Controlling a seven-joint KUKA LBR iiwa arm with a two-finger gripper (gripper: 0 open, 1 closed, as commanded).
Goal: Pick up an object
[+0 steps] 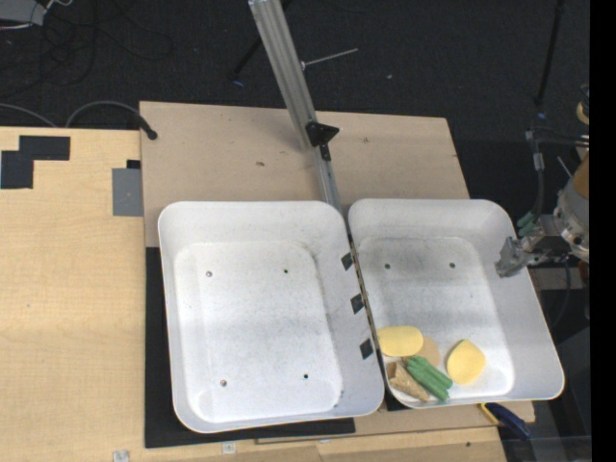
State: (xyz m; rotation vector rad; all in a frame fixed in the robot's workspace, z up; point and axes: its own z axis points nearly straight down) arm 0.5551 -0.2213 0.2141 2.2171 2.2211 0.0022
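In the right bin (452,229), several small objects lie near the front edge: a yellow oval piece (399,341), a yellow rounded piece (466,362), a green stick-like piece (428,377) and a tan piece (408,384). My gripper (512,258) hangs at the right bin's right rim, well behind and to the right of the objects. Nothing shows between its fingers.
The left bin (255,311) sits beside the right one, joined by black clips (357,302). A slanted aluminium bar (289,80) rises behind the bins. A wooden board lies under both bins, with cables on the dark floor at the back.
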